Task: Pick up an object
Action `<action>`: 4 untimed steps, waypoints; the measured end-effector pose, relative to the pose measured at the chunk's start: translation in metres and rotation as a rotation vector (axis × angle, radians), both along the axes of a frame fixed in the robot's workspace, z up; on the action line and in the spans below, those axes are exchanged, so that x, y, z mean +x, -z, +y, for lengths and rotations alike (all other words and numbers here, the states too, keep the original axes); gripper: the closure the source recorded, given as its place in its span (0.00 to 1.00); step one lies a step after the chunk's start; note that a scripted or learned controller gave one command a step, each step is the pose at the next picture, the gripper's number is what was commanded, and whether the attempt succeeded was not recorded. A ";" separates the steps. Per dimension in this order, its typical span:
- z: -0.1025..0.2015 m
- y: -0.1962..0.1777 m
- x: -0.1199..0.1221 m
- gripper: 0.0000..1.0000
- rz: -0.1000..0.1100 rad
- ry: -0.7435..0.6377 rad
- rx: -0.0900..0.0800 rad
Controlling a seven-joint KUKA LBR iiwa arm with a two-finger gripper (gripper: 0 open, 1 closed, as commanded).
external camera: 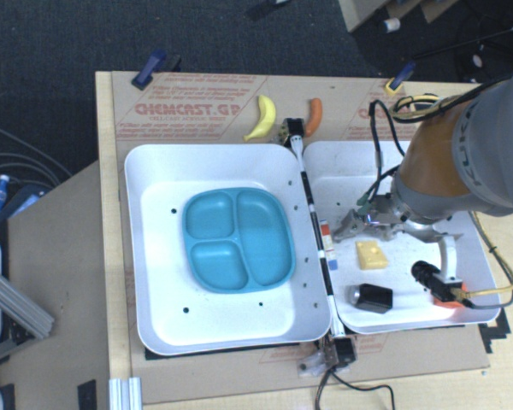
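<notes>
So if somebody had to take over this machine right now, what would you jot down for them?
Gripper: low in the right bin, near its left wall; whether its fingers are open or shut is unclear.
Things: yellow block and black object lie loose in the right bin, near the gripper. Blue divided tray sits in the left bin.
Done: nothing visibly lifted.
Left: grasp one object and raise it.

A: Any readable text?
B: One. "CHEMCAST GP" was printed in red on the brown protective paper (188, 109) behind the bins. Smaller lines around it were too blurred to read.
</notes>
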State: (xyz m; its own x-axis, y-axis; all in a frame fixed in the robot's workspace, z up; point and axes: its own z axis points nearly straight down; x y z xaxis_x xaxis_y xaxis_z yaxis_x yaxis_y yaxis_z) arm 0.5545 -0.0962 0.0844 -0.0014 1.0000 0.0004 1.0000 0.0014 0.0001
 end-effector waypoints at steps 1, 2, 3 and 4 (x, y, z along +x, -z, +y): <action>0.000 -0.010 0.000 1.00 -0.001 0.001 -0.001; 0.000 -0.010 0.000 0.00 -0.001 0.001 0.000; 0.000 -0.020 0.000 1.00 -0.002 0.000 -0.001; 0.000 -0.019 0.000 0.00 -0.002 0.001 -0.001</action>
